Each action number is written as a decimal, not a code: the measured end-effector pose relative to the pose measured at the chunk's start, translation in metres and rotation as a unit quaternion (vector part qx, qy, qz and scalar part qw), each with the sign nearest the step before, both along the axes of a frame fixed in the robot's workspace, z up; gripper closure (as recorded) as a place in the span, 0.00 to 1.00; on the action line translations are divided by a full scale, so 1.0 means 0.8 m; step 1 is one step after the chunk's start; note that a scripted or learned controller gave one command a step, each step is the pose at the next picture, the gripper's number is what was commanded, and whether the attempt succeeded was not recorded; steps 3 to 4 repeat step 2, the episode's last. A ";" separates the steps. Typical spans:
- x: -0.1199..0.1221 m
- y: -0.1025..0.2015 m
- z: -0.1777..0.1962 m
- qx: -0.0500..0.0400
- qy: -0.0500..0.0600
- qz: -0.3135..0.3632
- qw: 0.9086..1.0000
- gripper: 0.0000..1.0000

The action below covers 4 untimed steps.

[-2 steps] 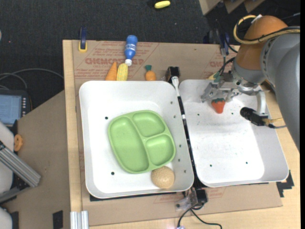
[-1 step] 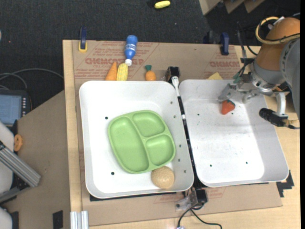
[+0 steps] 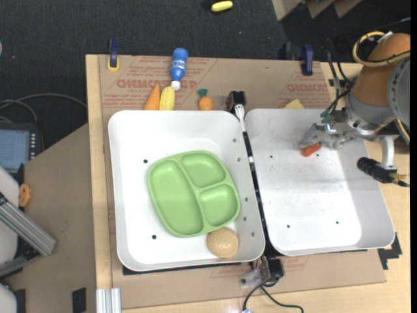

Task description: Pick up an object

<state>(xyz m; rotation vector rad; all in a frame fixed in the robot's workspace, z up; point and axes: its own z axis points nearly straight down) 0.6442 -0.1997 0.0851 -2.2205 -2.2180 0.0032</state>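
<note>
Near edge: a cable connector [image 3: 268,270] is seen at the front of the worktop [image 3: 98,175], between the two bins.
Left bin [image 3: 130,135]: a green divided plate [image 3: 193,192] with three compartments is laid in the middle; a round tan bread roll [image 3: 223,242] is set just beside its near rim, touching or almost touching it.
Right bin [image 3: 313,207]: a small orange-red object [image 3: 311,150] is found in the far part, on the bin floor.
End effector [image 3: 318,135]: it is lowered over the far part of the right bin, directly at the orange-red object; whether it is released or clenched cannot be told, and the object is not shown gripped.
Arm [image 3: 378,83]: grey with an orange band, it is brought in from the right.
Far strip of worktop: a carrot [image 3: 152,98], a corn cob [image 3: 167,98], a small orange piece [image 3: 205,102] and a blue-and-white bottle [image 3: 178,66] are laid beyond the left bin.
Writing: red lettering is printed on the worktop board, mirrored and too faint to be read.
Floor beyond: a yellow object [image 3: 222,6] is seen on dark carpet.
</note>
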 end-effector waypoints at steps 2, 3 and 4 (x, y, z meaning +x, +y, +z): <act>-0.040 0.114 0.117 0.002 -0.004 0.005 1.000 1.00; -0.040 0.114 0.117 0.002 -0.004 0.005 1.000 1.00; -0.040 0.114 0.117 0.002 -0.004 0.005 1.000 1.00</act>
